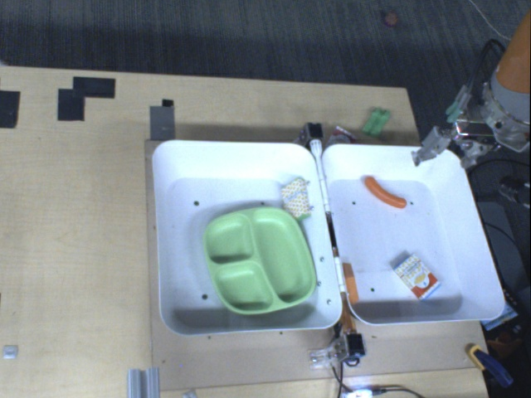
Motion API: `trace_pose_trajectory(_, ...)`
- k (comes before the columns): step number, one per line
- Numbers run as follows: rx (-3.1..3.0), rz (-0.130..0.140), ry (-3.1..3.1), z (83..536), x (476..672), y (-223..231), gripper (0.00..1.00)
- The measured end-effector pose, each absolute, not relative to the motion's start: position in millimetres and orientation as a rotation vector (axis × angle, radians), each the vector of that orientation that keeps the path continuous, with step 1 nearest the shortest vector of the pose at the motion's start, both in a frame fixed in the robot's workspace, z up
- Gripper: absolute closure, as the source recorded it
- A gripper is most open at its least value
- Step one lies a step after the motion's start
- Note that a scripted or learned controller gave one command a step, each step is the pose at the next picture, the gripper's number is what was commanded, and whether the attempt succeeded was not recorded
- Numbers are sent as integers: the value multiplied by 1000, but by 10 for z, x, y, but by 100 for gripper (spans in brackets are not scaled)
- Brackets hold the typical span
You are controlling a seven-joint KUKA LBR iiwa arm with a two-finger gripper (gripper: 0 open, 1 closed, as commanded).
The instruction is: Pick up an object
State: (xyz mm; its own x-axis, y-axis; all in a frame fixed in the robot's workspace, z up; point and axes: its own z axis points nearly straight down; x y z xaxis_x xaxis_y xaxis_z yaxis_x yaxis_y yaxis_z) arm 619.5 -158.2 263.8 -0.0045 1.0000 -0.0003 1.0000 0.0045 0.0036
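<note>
One sausage (385,192) lay nearest the claw (433,147), in the right bin (473,222).
Its long axis was slanted, below-left of the claw, which seemed apart and unloaded.

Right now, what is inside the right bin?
The right bin holds an orange sausage-shaped piece near its far side and a small printed box nearer the front. Whatever lies beneath the box is covered.

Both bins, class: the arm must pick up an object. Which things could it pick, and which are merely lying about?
Could pick:
green divided plate
patterned packet
sausage
small carton
gripper does the picking

Lying about:
green item on the bench beyond the bins
</note>
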Motion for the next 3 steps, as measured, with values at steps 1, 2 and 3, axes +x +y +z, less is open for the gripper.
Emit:
trace_pose_trajectory(1,2216,0,2229,1264,6352,-1372,0)
trace_pose_trajectory(2,2212,6,2226,853,6602,-1142,0)
trace_pose_trajectory(3,2206,11,2226,975,6618,-1138,100)
